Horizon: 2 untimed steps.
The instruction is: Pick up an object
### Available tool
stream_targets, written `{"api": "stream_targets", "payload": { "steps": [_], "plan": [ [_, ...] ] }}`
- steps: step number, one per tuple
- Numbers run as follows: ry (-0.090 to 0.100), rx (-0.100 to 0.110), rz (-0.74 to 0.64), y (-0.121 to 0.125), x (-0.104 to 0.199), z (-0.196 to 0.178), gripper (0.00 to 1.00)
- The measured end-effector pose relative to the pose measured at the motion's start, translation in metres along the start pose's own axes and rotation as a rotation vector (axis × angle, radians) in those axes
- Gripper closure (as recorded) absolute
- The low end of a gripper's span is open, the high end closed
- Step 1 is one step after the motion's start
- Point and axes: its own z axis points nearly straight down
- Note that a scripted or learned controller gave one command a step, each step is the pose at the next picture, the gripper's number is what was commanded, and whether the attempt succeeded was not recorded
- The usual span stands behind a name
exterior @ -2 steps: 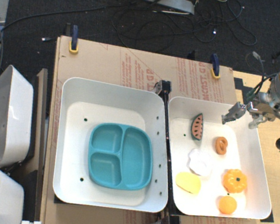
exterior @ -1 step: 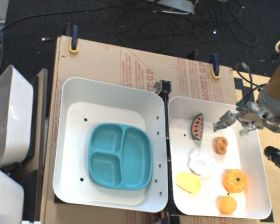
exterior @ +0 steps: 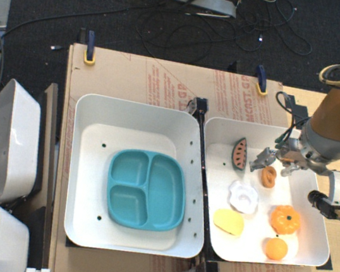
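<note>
We see the gripper (exterior: 274, 163) low over the right bin (exterior: 318, 216), fingers spread apart with nothing clamped between them; the small orange-brown ring (exterior: 269, 177) lies just below them at six o'clock. At nine o'clock of the gripper lies one watermelon slice (exterior: 239, 153). Farther toward six we count one white cup-like piece (exterior: 243, 197), one yellow wedge (exterior: 228, 222), one small pumpkin (exterior: 285, 219) and one orange ball (exterior: 276, 249). The left bin (exterior: 91, 151) holds one teal divided tray (exterior: 147, 190). The cardboard (exterior: 166, 80) beneath carries red print we cannot read.
</note>
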Motion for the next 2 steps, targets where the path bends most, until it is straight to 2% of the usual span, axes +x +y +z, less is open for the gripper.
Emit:
{"api": "stream_targets", "payload": {
  "steps": [1,2],
  "plan": [
    [-0.002,-0.006,-0.001,0.002,0.000,-0.013,1.00],
    [-0.003,-0.009,0.001,-0.006,-0.002,-0.072,1.00]
  ]
}}
